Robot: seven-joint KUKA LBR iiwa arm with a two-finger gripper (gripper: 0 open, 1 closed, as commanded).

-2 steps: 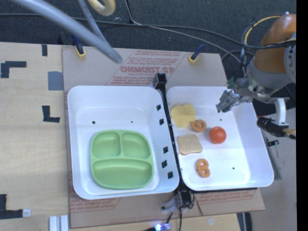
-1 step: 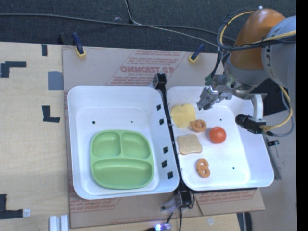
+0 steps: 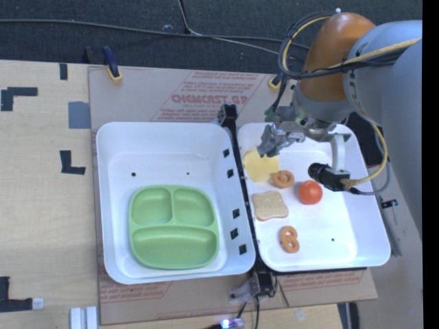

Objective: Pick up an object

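green three-compartment plate [image 3: 174, 225] sitting in the left white bin [image 3: 113, 146], right white bin [image 3: 367, 242] just beside it, brown cardboard sheet [image 3: 199, 98] under both, pale wooden bench [image 3: 41, 204] with some black tape marks [image 3: 68, 162], black cable [image 3: 180, 5] running across the dark floor up top

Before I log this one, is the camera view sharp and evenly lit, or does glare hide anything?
Camera view: soft overall and evenly lit; the right bin is bright white without hiding the tomato or toast; the arm nearest the lens is blurred; the gripper casts little shadow.
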